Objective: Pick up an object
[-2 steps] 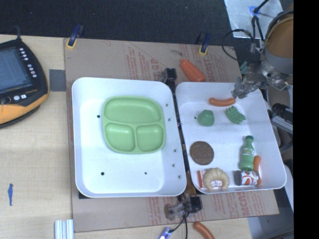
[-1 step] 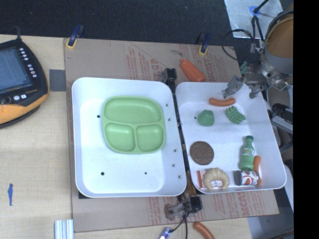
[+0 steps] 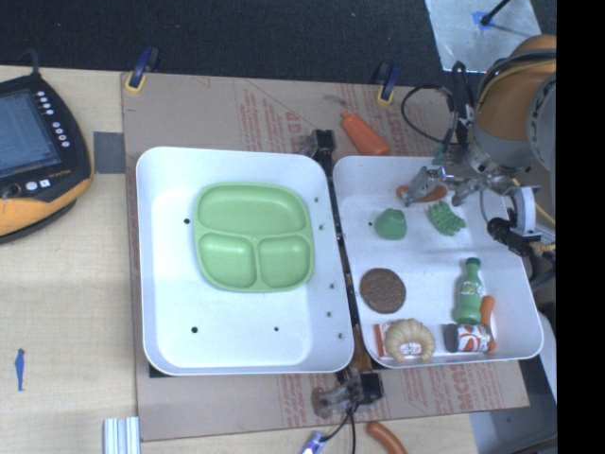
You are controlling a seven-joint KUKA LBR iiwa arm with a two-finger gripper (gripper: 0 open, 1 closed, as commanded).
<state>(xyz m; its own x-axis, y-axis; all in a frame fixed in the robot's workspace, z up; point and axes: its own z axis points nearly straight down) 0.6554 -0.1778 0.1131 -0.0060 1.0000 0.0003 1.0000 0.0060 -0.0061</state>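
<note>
— Several small things lie in the right bin [image 3: 529,282]; the likeliest target is an orange-red piece [image 3: 423,194] at its far end, right under the pincer [image 3: 442,180].
— Is it gripped?
— I cannot tell; the metal fingertips are too small to show whether they stand apart or together. The piece may only lie beneath them.
— What sits around it?
— A lumpy green ball [image 3: 389,223] and a ridged green leafy piece [image 3: 445,219] just near of it. Further near: a flat brown disc [image 3: 383,289], a glossy green bottle [image 3: 469,291], a pale bagel-like ring [image 3: 409,340].
— And left?
— A smooth green divided plate [image 3: 253,235] in the left bin [image 3: 161,329], probably kept apart as a drop spot.
</note>
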